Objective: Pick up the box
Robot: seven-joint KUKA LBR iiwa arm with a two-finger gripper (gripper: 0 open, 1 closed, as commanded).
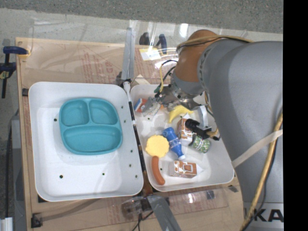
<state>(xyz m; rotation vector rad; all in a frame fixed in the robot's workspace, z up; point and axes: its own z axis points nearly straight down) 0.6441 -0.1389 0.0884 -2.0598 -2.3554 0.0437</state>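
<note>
Hovering low over the far end of the right bin [219, 177], the tool [155, 104] sits among small clutter near the bin's upper left corner, with something red and white just beside its tip. Whether it is spread or pressed together cannot be told, since the wrist and cables crowd that spot. The box [185, 168], a small brown and white carton, lies flat well apart from the tool, toward the near edge of the same bin, with a sausage [157, 171] beside it and a blue bottle [174, 142] and yellow disc [157, 146] between it and the tool. Nothing suggests the box is lifted or touched, so the pick looks not yet begun: reaching, closing and raising all remain. The teal tray [90, 125] rests in the left bin [43, 177], further off on the desk [72, 61].
</note>
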